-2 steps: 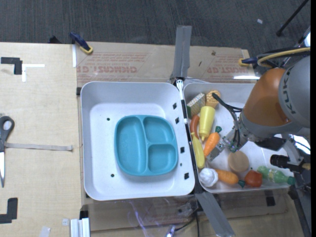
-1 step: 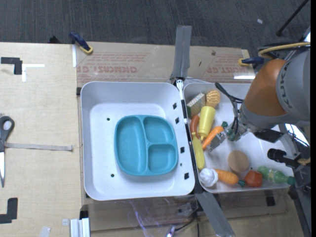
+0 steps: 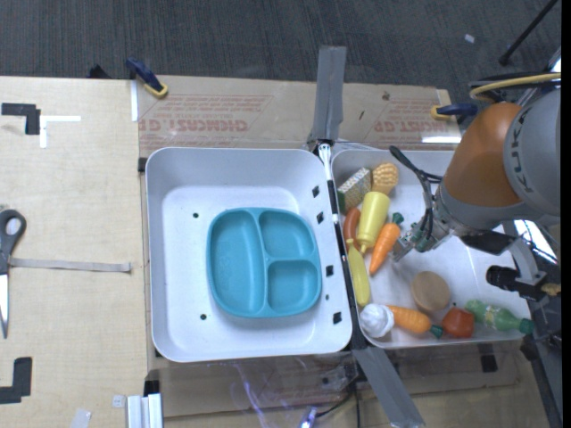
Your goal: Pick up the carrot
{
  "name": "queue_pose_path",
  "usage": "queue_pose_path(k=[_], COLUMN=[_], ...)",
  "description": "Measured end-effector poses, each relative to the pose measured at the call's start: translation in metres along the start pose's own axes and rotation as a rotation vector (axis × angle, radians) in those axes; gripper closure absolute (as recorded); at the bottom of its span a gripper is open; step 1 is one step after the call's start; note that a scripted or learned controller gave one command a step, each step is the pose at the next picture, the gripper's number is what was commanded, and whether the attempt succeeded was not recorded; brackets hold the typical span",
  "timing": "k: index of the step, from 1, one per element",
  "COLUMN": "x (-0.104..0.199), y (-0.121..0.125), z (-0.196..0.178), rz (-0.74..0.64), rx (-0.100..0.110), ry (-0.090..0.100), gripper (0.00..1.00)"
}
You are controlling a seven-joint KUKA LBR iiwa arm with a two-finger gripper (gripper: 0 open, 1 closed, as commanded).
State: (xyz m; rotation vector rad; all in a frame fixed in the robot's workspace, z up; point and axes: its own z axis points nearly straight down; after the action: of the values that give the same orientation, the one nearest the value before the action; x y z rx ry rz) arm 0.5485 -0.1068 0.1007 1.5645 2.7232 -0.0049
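The carrot (image 3: pixel 384 244) lies tilted in the right bin (image 3: pixel 464 266), just right of the yellow bottle (image 3: pixel 370 219). The end effector (image 3: pixel 412 239) hovers just right of the carrot; whether it is wide or narrow I cannot tell. Best to close across the carrot's thick upper end, clear of the bottle.

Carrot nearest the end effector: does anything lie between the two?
Camera view: nothing. The end effector sits right beside the upper carrot, with just a sliver of white bin floor between them.
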Motion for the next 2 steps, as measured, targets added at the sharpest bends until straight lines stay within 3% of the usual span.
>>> queue_pose_path(k=[1,2], x=[0.0,-0.032], y=[0.0,0.044], z=[0.0,0.009], rz=[0.0,0.357], rx=[0.0,0.0], ry=[0.0,0.001], gripper=[0.0,0.0])
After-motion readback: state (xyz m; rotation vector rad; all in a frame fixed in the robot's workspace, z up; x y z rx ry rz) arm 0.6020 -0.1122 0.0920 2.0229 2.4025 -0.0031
